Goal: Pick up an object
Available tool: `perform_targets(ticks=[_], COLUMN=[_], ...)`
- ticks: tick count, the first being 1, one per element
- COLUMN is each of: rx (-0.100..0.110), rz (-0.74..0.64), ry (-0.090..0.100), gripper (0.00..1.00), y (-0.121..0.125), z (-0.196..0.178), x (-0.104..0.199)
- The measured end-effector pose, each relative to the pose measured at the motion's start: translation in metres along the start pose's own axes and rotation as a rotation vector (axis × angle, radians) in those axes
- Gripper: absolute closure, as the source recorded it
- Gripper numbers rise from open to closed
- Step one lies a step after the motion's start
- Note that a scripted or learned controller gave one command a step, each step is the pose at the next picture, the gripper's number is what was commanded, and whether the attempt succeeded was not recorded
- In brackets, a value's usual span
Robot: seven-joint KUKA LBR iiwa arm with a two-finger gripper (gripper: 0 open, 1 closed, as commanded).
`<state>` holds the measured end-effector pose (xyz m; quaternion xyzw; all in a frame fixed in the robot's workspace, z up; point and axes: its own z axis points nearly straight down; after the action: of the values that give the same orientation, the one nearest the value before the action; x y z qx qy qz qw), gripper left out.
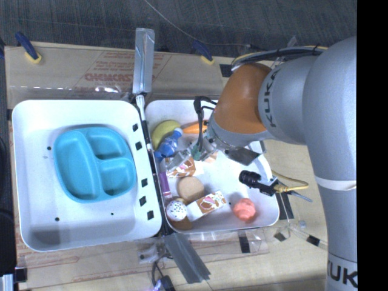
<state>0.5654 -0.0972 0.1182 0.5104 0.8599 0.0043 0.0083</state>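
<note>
Nearest in the right bin [268, 218], along its near wall, lie three things in a row: a white speckled ball [176, 210] at the left, touching a white and brown wrapped pack [208, 202] that sits tilted just right of it, and a pink lump [245, 209] alone further right, apart from the pack. Just beyond the ball and the pack rests a round brown bun [190, 188], touching both. Further on, a small printed packet [181, 169] lies close to the bin's left wall, with a blue piece [172, 144] just beyond it. At the far left of this bin sits a yellow rounded fruit [164, 130], and beside it on the right an orange thing [190, 127] shows partly from under the arm. The gripper [199, 152] is low among this clutter, just right of the blue piece and beyond the packet; the orange-banded wrist [239, 102] covers it from above, so I cannot tell whether it is wide or narrow, nor whether it has any object in its grasp. The grey arm [327, 96] comes in from the right over the bin's far right part. The left bin [30, 180] holds a light blue divided tray [94, 162], lying flat near its middle.
</note>
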Motion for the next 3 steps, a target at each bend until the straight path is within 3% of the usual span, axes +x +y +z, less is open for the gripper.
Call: perform_targets(ticks=[1, 2, 3], rx=[0.011, 0.01, 0.025], rz=[-0.196, -0.164, 0.095], ry=[0.008, 0.007, 0.014], gripper=[0.0, 0.0, 0.0], y=[0.028, 0.018, 0.064], z=[-0.076, 0.013, 0.026], x=[-0.002, -0.043, -0.061])
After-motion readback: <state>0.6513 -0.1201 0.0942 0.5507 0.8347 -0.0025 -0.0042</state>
